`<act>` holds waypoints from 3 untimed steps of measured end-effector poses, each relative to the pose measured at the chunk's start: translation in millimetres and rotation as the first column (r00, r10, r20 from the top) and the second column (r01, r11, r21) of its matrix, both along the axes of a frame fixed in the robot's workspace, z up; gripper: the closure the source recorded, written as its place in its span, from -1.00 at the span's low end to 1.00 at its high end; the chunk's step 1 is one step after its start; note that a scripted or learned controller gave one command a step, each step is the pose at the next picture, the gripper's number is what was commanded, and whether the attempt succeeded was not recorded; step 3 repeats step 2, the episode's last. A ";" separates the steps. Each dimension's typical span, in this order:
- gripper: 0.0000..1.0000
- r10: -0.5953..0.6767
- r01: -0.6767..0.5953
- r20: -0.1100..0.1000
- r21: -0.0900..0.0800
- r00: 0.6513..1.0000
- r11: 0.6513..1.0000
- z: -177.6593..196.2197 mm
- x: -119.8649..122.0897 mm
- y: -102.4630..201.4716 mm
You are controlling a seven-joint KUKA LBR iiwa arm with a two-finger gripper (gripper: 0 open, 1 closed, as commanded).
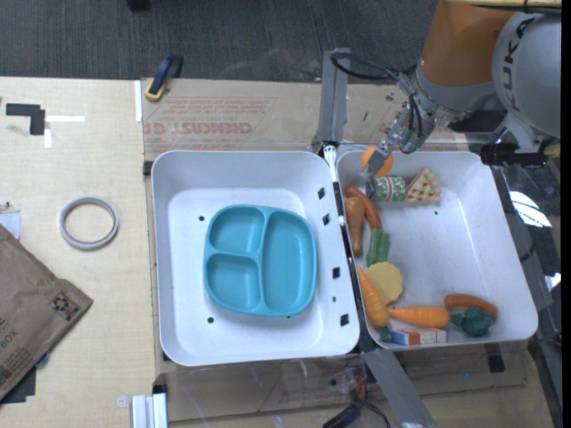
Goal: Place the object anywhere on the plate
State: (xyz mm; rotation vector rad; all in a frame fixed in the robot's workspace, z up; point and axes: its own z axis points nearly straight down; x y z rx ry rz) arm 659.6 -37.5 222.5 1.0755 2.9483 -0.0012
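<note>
Plate (262, 260): left bin | gripper (385, 154) pinches orange piece (372, 158), axis indistinct

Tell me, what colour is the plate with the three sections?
The plate is light blue, a turquoise shade, clearest in the camera view inside the left white bin.

The grey arm (526, 34) reaches in from the right, orange band above the wrist. Its gripper (382, 157) points down-left, fingertips close together.
</note>
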 end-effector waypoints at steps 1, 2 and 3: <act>1.00 0.210 -0.210 -0.004 0.002 0.978 0.978 -31.3 -89.2 90.2; -1.00 0.209 -0.209 -0.004 0.001 0.978 0.978 -31.3 -89.1 89.7; -1.00 0.209 -0.209 -0.004 0.001 0.978 0.978 -31.3 -89.1 89.7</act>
